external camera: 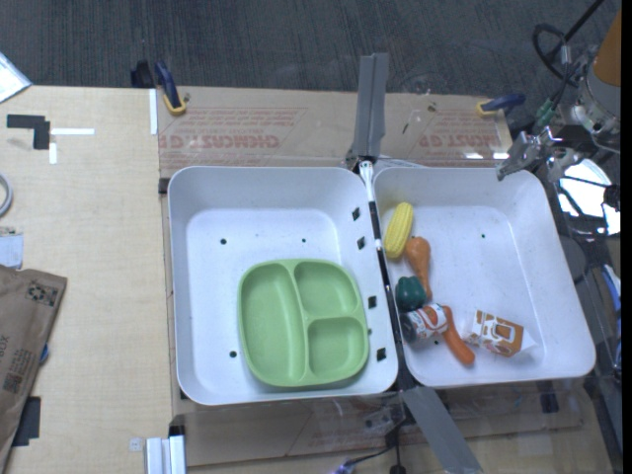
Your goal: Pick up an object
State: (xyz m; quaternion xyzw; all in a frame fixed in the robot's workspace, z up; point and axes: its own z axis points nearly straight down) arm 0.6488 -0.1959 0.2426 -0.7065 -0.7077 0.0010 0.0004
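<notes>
Gripper [521,156] hovers at the right bin's [513,205] far right corner; its state is unclear. The corn cob [399,228] looks light and rigid; grasp it mid-length.

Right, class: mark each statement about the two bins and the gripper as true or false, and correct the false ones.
1. The green divided tray lies in the left bin. True.
2. The yellow corn cob lies in the left bin. False: it lies in the right bin, near the divider.
3. The gripper is over the right bin's far right corner. True.
4. The gripper is lifting the orange carrot. False: the carrot lies on the bin floor, well apart from the gripper.
5. The orange-and-white packet lies inside the tray. False: it lies in the right bin.
</notes>
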